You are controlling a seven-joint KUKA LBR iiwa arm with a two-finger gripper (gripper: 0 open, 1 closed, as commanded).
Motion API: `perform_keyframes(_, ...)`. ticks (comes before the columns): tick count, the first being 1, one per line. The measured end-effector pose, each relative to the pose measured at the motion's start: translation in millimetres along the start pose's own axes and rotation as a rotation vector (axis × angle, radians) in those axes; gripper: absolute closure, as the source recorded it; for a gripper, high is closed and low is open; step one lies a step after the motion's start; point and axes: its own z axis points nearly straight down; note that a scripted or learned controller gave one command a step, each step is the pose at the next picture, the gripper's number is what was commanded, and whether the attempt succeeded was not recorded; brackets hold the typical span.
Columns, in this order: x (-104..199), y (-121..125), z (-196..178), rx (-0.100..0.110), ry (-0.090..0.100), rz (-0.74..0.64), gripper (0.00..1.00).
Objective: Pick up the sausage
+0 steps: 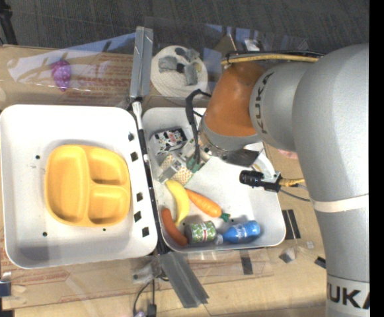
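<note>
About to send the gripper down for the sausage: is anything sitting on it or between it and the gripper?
Yes. The sausage lies at the right bin's near-left corner, with the banana lying along it and a green can against its near end. The gripper sits farther back, so the banana lies between them.

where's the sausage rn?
In the camera view, the sausage lies in the right bin, at its lower left corner, just below the banana and left of the small can.
</note>
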Motion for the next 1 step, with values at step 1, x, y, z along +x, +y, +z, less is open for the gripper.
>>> perform_keyframes(1,-37.3,6.9,2.5,0.002,0.000,0.292,0.00)
